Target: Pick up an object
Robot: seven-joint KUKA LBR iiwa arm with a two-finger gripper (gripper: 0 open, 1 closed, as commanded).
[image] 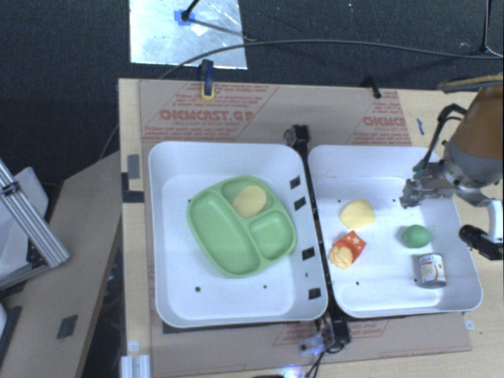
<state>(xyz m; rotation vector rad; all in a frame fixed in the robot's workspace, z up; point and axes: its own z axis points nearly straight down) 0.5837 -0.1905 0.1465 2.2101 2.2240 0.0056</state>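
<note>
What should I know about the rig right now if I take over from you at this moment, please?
Gripper: over the right bin, near its far right corner, above the green ball; nothing visibly between its fingers.
Right bin: yellow lump, red and yellow fries packet, green ball, small can lying on its side.
Left bin: green divided tray with a yellow item in its far compartment.
Done: nothing picked yet.
Left: grasp and lift one object; the green ball looks nearest.

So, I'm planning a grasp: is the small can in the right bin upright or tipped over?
Tipped over. The can lies on its side on the right bin's floor, its label facing up, just below the green ball.
</note>
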